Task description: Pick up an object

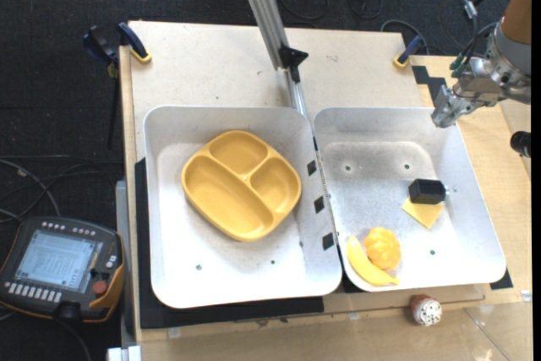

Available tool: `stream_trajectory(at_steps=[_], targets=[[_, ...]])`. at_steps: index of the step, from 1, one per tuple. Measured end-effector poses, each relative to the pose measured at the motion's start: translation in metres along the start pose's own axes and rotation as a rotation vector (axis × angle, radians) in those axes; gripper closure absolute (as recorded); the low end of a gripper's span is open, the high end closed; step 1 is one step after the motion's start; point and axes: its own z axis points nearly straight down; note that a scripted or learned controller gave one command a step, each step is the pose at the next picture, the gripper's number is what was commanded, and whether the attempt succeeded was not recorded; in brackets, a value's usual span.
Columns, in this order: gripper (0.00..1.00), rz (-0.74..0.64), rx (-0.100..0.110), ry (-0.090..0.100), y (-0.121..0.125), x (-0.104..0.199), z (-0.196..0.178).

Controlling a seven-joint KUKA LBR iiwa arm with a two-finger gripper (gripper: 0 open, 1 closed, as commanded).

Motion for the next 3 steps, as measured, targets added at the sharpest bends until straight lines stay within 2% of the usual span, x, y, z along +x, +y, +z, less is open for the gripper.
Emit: stream_trajectory(at_steps=[1,3], targets=[[1.00,-0.006,0.009,0.005,0.000,0.058,0.006],[1.00,-0.005,0.010,0.005,-0.018,0.157,0.005]])
